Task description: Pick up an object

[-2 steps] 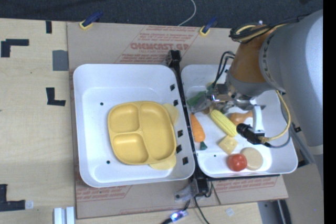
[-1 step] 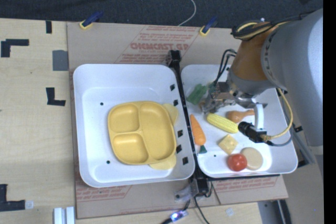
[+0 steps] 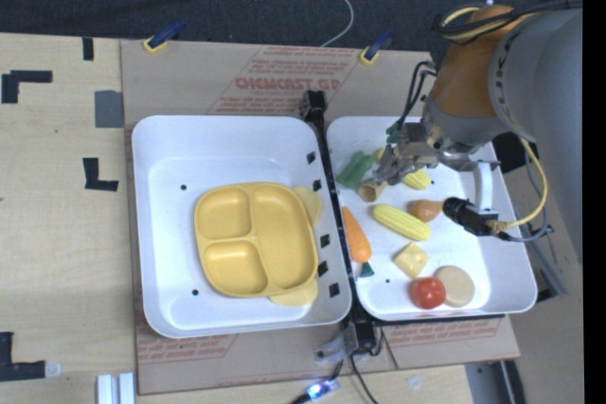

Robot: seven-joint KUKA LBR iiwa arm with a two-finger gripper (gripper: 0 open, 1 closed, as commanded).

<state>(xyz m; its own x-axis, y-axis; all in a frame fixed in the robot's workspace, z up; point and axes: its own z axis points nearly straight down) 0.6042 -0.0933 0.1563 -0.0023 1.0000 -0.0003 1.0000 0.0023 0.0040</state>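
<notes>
The right bin holds several toy foods: a green piece, a small tan stub, a yellow piece, a corn cob, an orange carrot, a brownish lump, a cheese cube, a red tomato and a beige disc. My gripper hangs low over the bin's upper left part, between the green piece and the yellow piece, just above the tan stub. Nothing visibly hangs from it.
The left bin carries a yellow divided plate. The arm's grey and orange body covers the right bin's far right corner. A black connector with cables sits over the bin's right side.
</notes>
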